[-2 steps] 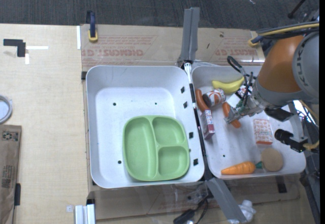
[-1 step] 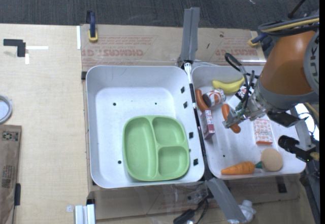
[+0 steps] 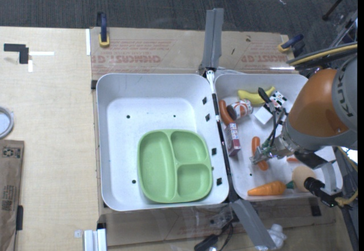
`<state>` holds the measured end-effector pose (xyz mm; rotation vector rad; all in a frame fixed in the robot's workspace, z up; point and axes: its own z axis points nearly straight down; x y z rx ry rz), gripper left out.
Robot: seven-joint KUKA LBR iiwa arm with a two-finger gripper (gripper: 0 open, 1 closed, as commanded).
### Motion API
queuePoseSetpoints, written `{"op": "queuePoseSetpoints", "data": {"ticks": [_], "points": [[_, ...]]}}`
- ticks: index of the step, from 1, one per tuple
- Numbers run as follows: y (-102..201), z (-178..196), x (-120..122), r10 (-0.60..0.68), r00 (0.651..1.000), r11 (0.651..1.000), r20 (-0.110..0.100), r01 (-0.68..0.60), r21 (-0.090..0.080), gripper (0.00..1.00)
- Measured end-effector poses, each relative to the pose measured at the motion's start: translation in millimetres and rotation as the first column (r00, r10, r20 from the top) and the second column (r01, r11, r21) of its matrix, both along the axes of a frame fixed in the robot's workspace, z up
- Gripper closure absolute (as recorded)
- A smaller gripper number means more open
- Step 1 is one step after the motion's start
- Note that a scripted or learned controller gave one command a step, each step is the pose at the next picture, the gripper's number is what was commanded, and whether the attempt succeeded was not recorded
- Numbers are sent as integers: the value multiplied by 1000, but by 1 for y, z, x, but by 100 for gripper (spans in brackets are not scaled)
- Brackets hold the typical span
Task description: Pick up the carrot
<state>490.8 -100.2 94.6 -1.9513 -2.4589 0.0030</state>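
Near the carrot (image 3: 267, 189), end effector (image 3: 261, 156) by a small red piece (image 3: 256, 143).

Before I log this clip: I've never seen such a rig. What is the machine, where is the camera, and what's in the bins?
The grey machine with the orange band is a robot arm reaching in from the right. Its hand is at the end of it. One fixed camera looks down on the bench at a slant. There are two shallow white bins side by side. The left bin holds a green divided plate. The right bin holds the carrot, a banana, a small can, a pink packet and a few other small items. The hand is low inside the right bin. The carrot lies on the bin floor near the front edge, apart from the hand, so it has not been picked up.
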Motion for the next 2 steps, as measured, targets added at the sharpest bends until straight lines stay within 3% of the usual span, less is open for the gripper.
{"op": "queuePoseSetpoints", "data": {"ticks": [1, 2], "points": [[0, 0, 0, 0, 1000, 1000, 0, 0, 0, 0], [-70, 112, -13, 115, 993, 993, 4, -115, -2, 0]]}}
